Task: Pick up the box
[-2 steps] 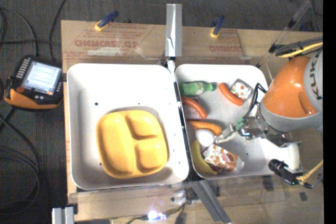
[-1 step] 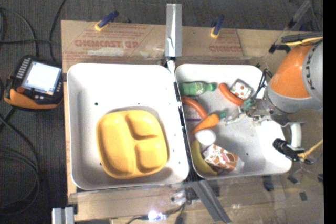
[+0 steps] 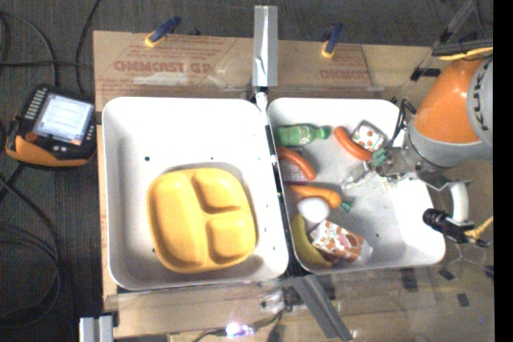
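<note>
The box [image 3: 369,137] is a small, flat-faced carton with a printed red and white face, tilted on one corner in the far part of the right bin [image 3: 401,240], just beside the rounded end of a glossy sausage [image 3: 348,142]. The gripper [image 3: 370,170] sits just on the near side of the box, low over the bin floor; whether it is released or clenched cannot be made out. The arm [image 3: 453,120] comes in over the right wall of this bin, its orange band above the wrist and the wrist bent down toward the box.

Left of the box lie a green bottle [image 3: 302,134], a second sausage [image 3: 297,165] and a tapered carrot [image 3: 317,194]. Nearer the front rim are a smooth white egg [image 3: 313,211], a curved banana [image 3: 305,245] and a crinkled printed pouch [image 3: 337,241]. The bare white floor between the box and the front right corner gives the most open room.

In the left bin [image 3: 128,140] rests a moulded yellow tray [image 3: 203,217] with three compartments and rounded corners.
</note>
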Robot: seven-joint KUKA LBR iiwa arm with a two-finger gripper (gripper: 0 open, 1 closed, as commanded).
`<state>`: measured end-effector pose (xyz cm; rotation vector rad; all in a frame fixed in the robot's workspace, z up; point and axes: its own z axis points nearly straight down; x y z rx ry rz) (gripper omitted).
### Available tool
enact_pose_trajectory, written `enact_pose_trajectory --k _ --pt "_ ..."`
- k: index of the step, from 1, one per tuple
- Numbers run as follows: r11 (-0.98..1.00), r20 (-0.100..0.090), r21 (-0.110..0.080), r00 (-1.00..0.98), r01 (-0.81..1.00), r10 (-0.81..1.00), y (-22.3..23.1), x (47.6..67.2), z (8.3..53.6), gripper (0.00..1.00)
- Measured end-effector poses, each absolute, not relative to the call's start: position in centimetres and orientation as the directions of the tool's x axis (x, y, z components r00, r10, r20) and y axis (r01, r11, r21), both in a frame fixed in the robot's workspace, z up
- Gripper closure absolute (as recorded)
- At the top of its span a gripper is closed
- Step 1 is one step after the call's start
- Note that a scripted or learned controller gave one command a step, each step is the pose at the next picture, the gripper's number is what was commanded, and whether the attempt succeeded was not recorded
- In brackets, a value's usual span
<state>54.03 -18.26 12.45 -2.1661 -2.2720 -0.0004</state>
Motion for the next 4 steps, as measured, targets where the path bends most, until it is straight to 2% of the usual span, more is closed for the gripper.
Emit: enact_pose_trajectory --k 1,2,3,4 --pt "0.048 0.002 -0.002 -0.048 0.999 0.999 -18.3 54.0 12.4 0.0" --pt "0.004 0.004 0.004 -0.005 1.0 1.0 -20.9 50.0 9.5 0.0" --pt "0.002 -0.011 0.016 -0.002 1.0 1.0 -16.9 48.8 9.1 0.0" --pt "0.085 0.017 0.005 -0.085 0.996 0.996 -21.1 52.8 9.0 0.0"
